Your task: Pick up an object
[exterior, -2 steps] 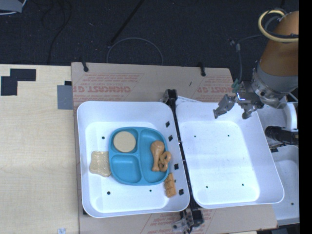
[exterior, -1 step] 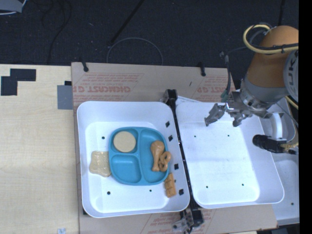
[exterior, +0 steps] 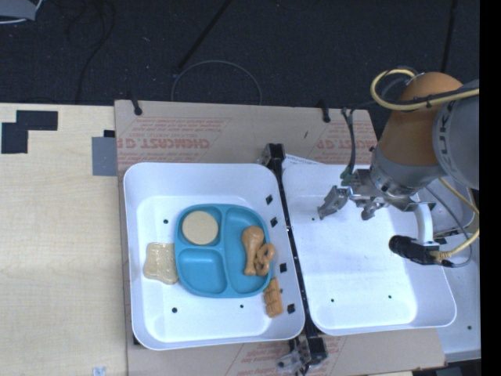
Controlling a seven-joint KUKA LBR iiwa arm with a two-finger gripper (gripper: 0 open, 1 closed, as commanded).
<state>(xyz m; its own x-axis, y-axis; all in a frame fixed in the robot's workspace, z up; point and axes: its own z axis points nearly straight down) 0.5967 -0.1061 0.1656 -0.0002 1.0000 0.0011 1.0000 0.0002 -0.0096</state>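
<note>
Grey arm (exterior: 462, 143) with a rounded orange band (exterior: 419, 128) above the wrist, topped by a looped yellowish cable (exterior: 389, 87). Dark grey wrist housing below the band, narrowing to a cluster of silver metal parts. Small metal gripper (exterior: 351, 204) with thin, pale grey fingers (exterior: 332, 204). Black cylindrical fitting (exterior: 413, 249) off the lower side, joined by a white bracket and trailed by thin yellow and black cables. Faint lettering on the grey casing, too blurred to read.
</note>
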